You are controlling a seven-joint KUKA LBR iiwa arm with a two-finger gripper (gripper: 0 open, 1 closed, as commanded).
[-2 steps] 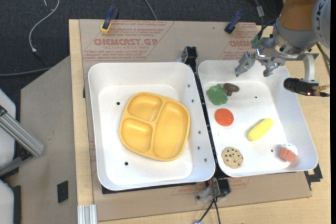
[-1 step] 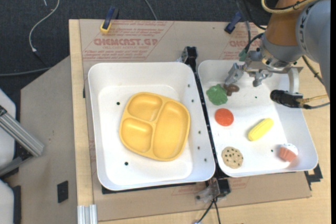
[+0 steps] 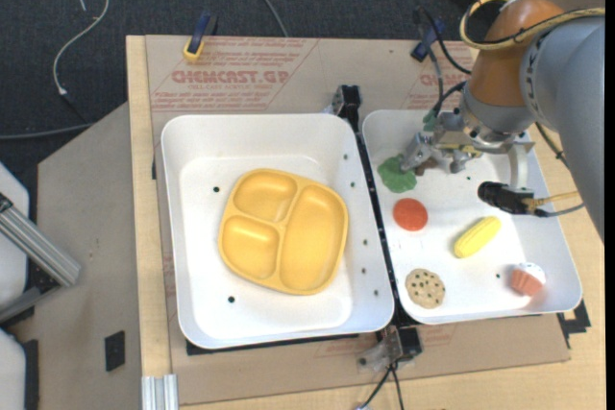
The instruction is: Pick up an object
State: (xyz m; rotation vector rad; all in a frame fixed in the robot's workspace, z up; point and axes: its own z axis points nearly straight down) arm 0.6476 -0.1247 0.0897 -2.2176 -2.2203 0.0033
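1. The gripper (image 3: 420, 158) sits low over the upper-left part of the right bin (image 3: 562, 288), its metal fingers pointing toward nine o'clock. Whether they are spread or closed cannot be told from this angle, and nothing is seen between them.
2. The arm (image 3: 562, 62) enters from three o'clock, grey and bulky, with the orange band (image 3: 504, 53) just above the wrist; the wrist bends downward and leftward into the bin.
3. A green flat object (image 3: 395, 175) lies at the fingertips, at about seven o'clock from the gripper; contact cannot be judged.
4. A red round object (image 3: 411, 214) rests on the bin floor at six o'clock from the gripper, apart from it.
5. A yellow oblong object (image 3: 477, 236) lies at about four o'clock from the gripper, tilted, near the bin's middle.
6. A cookie (image 3: 424, 287) lies near the bin's lower-left corner, at six o'clock from the red round object.
7. An orange-and-white object (image 3: 527, 279) lies near the lower-right corner.
8. The left bin (image 3: 192, 206), at nine o'clock from the right one, holds a yellow divided plate (image 3: 283, 230) in its centre.
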